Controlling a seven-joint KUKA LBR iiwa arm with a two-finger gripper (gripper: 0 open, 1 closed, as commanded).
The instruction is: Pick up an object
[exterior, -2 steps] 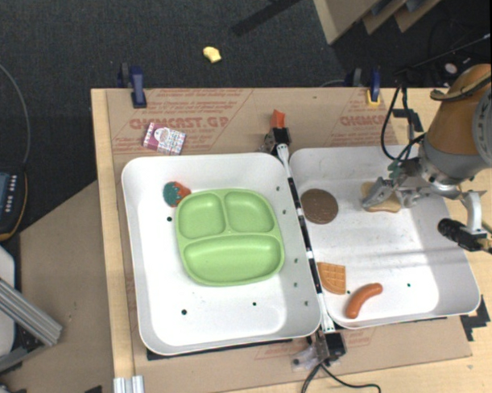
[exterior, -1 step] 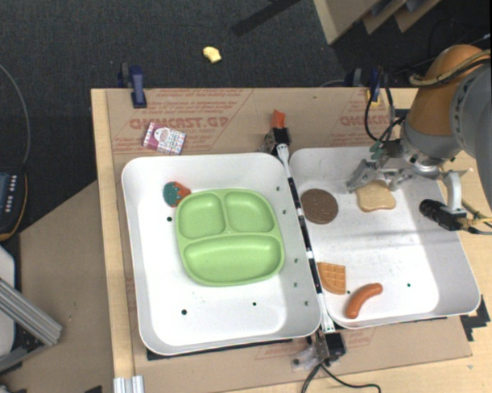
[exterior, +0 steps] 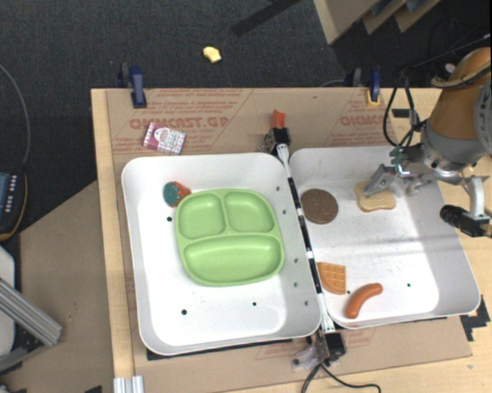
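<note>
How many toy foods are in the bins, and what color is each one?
Brown: 1, the round cookie
Tan: 1, the bread slice beside the gripper
Orange: 2, the waffle and the sausage
Red and green: 1, the small toy by the green plate
Total: 5

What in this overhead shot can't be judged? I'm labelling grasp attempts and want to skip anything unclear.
- Grey two-finger gripper: too small and dark to read its fingers, or whether it touches the tan bread-shaped toy slice just below.
- Grey arm with orange band: cut off by the right edge.
- Small red-and-green round toy: partly hidden by the green divided plastic plate.
- Pink printed packet: print too small.
</note>
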